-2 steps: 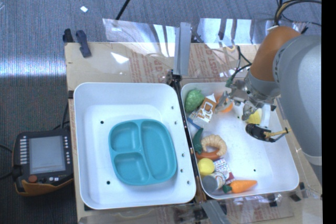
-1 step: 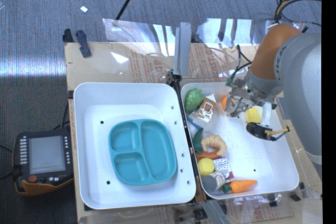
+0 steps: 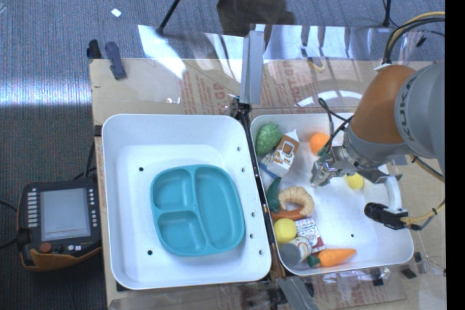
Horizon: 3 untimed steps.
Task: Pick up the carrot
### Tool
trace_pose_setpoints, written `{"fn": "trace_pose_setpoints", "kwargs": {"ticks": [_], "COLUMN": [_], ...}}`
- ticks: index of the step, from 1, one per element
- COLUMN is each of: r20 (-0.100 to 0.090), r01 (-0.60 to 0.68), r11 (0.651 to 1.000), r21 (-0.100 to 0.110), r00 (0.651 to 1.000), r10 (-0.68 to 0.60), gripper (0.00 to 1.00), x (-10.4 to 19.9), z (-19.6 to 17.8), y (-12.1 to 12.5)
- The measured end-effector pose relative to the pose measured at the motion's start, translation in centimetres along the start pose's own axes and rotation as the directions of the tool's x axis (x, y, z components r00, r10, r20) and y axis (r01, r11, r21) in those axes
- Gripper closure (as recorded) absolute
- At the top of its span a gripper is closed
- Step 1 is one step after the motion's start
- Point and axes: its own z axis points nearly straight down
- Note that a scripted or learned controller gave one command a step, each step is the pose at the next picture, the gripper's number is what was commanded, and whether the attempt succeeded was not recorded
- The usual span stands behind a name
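Carrot lies at the right bin's near edge, well apart from the pincer — whose state I cannot tell — so travel there before descending.

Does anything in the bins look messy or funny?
Nothing looks spilled or broken. The toy food is just heaped along the right bin's left side, with the carrot lying flat at the front edge. The blue plate sits a bit crooked in the left bin.

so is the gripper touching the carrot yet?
Apart. The camera view shows the gripper near the middle of the right bin, while the carrot lies by the bin's near edge, with bare white floor between them.
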Motion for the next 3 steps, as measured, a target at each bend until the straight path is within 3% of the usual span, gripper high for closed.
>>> {"fn": "trace_pose_setpoints", "kwargs": {"ticks": [1,2,3], "r20": [0.0,-0.031,-0.029], "r01": [-0.001,-0.233,-0.529], "r11": [1.0,0.972,0.848], "r21": [-0.001,0.017,0.006], "r00": [1.0,0.972,0.848], "r10": [0.001,0.234,0.529], "gripper": [0.0,0.0,0.0], "x": [0.0,-4.9,-4.5], "z": [0.0,0.1,-0.4], "y": [0.0,5.8,6.6]}}
